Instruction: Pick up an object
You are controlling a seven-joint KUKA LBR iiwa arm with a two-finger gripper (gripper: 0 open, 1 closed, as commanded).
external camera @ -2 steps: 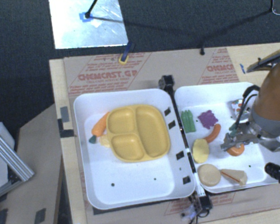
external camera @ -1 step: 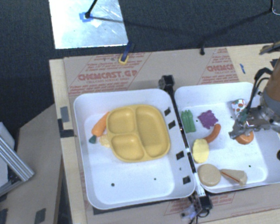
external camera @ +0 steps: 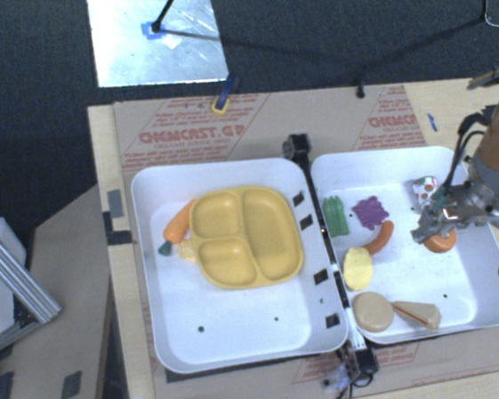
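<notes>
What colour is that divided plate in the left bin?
Yellow: the divided plate shows plainly in the camera view.

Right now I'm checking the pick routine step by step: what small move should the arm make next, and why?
Probably a short, slow descent straight down. The hand hangs at the right bin's right side, directly over an orange object, with the other toys lying well to its left, so lowering there seems likeliest to reach something graspable.

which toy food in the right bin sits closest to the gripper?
The orange round piece, directly beneath the gripper by the bin's right side. The purple grapes, sausage and yellow piece lie further left.
</notes>
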